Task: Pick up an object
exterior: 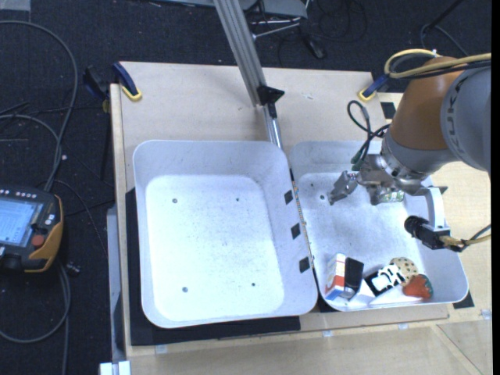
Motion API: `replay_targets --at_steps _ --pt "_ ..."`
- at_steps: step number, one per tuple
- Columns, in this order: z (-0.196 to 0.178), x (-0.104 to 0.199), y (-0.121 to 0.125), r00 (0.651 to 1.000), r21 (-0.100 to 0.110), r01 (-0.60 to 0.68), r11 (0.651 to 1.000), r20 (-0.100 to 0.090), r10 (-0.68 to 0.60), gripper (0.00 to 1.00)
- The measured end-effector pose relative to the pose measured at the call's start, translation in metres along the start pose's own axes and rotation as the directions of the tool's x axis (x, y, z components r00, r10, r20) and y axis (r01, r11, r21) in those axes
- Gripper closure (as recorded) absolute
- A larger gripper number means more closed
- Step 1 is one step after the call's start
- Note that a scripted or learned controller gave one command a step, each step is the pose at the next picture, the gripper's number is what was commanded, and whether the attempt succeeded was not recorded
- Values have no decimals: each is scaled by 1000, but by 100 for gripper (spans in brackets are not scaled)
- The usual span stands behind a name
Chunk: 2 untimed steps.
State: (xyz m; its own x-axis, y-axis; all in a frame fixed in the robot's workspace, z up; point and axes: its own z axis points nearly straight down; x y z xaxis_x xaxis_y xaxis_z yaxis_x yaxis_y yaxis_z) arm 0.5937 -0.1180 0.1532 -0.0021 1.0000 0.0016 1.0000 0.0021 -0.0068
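While the grey arm (457,108) with its orange band reaches in from the right, its gripper (349,186) hangs over the upper part of the right bin (344,158), with nothing seen between the fingers; how far they are parted cannot be told. The left bin (156,162) lies just beside it. The objects cluster in the right bin's near corner: a red-white-blue box (338,277), a black-and-white item (383,280), a red piece (418,287).
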Motion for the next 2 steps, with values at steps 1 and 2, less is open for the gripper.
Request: replay_targets --at_steps 1,2 --pt "-4 2 10 1000 -7 -2 1000 1 2 0" --pt "-8 0 23 1000 -7 -2 1000 2 2 0"
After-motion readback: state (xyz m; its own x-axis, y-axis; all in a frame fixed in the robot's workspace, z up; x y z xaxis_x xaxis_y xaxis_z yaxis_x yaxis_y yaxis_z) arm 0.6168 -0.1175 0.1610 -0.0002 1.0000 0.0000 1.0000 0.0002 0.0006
